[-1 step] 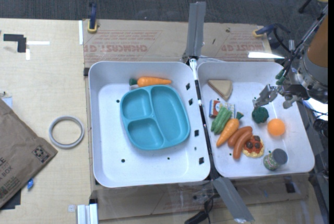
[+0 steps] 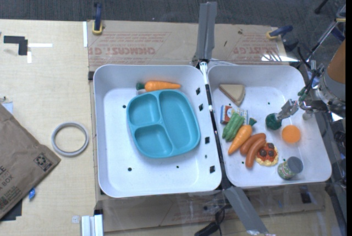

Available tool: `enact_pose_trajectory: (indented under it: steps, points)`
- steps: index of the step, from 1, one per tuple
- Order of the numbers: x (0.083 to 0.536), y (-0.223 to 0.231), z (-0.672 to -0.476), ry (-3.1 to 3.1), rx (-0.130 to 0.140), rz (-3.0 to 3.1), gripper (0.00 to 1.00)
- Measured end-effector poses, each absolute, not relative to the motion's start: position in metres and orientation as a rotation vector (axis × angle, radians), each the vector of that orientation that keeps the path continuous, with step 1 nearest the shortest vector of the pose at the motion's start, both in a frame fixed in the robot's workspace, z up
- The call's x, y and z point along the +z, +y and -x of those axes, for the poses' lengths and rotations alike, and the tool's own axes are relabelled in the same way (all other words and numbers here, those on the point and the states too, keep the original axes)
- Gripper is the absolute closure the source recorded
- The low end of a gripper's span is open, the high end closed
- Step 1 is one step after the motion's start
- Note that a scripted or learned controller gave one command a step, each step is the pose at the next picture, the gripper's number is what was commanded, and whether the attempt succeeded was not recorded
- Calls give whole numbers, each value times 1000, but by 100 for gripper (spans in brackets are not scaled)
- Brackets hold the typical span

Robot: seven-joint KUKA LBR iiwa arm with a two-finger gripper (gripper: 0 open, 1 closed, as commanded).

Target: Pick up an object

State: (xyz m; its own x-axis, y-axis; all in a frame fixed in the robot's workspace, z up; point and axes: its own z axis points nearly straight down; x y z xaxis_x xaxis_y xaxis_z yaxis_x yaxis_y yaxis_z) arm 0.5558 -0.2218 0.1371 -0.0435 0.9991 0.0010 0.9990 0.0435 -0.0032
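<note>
The arm comes in from the right side, and its gripper (image 2: 285, 110) hangs low over the right bin (image 2: 258, 177), just beside a dark green round object (image 2: 273, 121) and a little above the orange ball (image 2: 291, 134). I cannot tell whether the fingers are open or closed, because they are small and partly blurred at this angle, and nothing is seen held between them.

The task names no special object, so any of the things in the right bin can serve. They lie close together: a wedge of bread (image 2: 233, 92) near the top, a small packet (image 2: 226, 114), a green vegetable (image 2: 234, 123), a carrot (image 2: 240, 138), a red sausage (image 2: 253, 148), a pizza slice (image 2: 267, 155) and a can (image 2: 290, 168) near the lower corner. The left bin (image 2: 110, 174) holds a blue divided tray (image 2: 163, 123) and a second carrot (image 2: 161, 86) touching its upper edge.

In my judgement the step in hand is the approach (the gripper is close to a target but has not taken it). The dark green object seems the nearest candidate. The next move calls for bringing the fingers straight over it, one on each side, and lowering before closing; a round shape may roll away if it is touched from one side only, and the orange ball is near enough to be pushed.
</note>
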Motion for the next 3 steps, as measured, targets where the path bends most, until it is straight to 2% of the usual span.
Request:
enact_pose_trajectory:
  steps: [1,2,3]
  points:
    - [90,-214,-536,-2264,-10,2165,0]
    - [98,-218,-535,-2261,-1,2172,100]
    - [164,-123,-566,-2272,4,2166,100]
